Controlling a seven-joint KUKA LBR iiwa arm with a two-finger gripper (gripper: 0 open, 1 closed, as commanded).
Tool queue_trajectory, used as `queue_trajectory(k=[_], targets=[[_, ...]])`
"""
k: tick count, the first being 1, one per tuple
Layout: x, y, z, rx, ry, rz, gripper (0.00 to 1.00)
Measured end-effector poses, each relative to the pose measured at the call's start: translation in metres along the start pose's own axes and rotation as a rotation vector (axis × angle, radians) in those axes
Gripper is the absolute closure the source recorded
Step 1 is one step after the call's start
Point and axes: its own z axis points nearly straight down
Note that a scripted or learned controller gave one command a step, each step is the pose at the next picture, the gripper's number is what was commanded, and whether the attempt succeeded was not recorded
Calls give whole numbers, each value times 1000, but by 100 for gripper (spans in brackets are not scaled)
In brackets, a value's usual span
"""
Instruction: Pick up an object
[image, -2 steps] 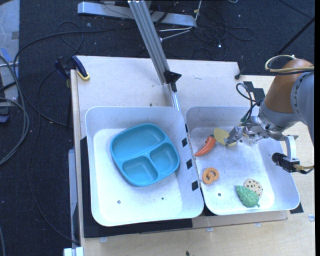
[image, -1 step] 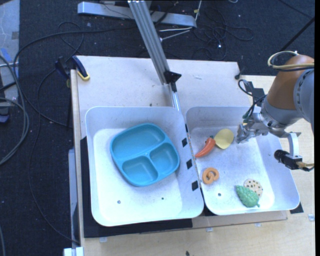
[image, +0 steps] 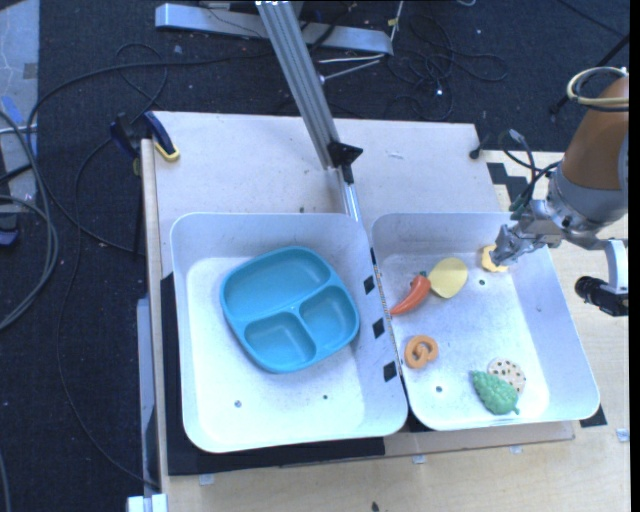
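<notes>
The right white bin (image: 560, 330) holds several small toy foods. An orange-red chili pepper (image: 410, 296) lies beside a yellow rounded piece (image: 449, 277). Nearer the front are an orange pretzel (image: 421, 351), a speckled cookie (image: 508, 373) and a green leafy piece (image: 494, 393). A small yellow piece (image: 490, 261) sits at the bin's far right side, right at the tip of my gripper (image: 503, 250). The gripper reaches in from the right over the bin's back right corner. Whether the yellow piece is touched or held is unclear.
The left white bin (image: 200, 400) holds a blue divided plate (image: 289, 308). A metal pole (image: 305, 80) slants down to the wall between the two bins. Cables lie on the dark floor around the bench.
</notes>
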Motion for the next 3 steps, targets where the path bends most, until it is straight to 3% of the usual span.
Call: queue_trajectory(k=[1, 2, 3], targets=[[6, 9, -50, 0, 1, -2, 100], [7, 10, -32, 8, 2, -1, 100], [55, 5, -34, 8, 5, -4, 100]])
